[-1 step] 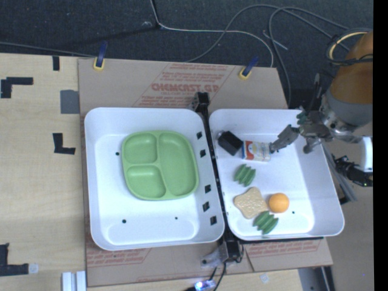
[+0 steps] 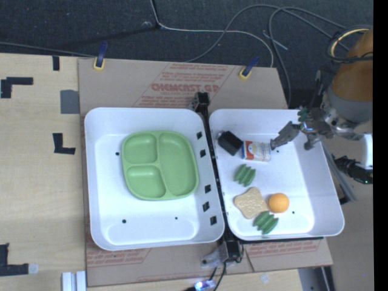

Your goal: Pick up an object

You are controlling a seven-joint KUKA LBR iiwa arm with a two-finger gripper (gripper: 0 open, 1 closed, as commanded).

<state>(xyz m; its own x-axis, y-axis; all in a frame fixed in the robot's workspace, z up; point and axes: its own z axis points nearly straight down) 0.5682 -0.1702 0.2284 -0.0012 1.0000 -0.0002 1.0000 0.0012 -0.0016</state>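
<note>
The end effector point(image 2: 297, 135) hangs over the upper right part of the right bin point(image 2: 324, 220) with its two fingers spread apart and nothing between them, one finger point(image 2: 284, 137) reaching toward the small carton point(image 2: 257, 151). That carton lies on its side just beside this finger, with a black block point(image 2: 230, 142) at its other side and, farther from it toward the bin's near wall, a green pod point(image 2: 245, 174), a toast slice point(image 2: 250, 202), an orange point(image 2: 279, 203) and a second green piece point(image 2: 265, 222). The carton looks light and stiff with slick printed faces, so I judge a hold across its two long flat sides safest, while the orange would likely roll.
</note>
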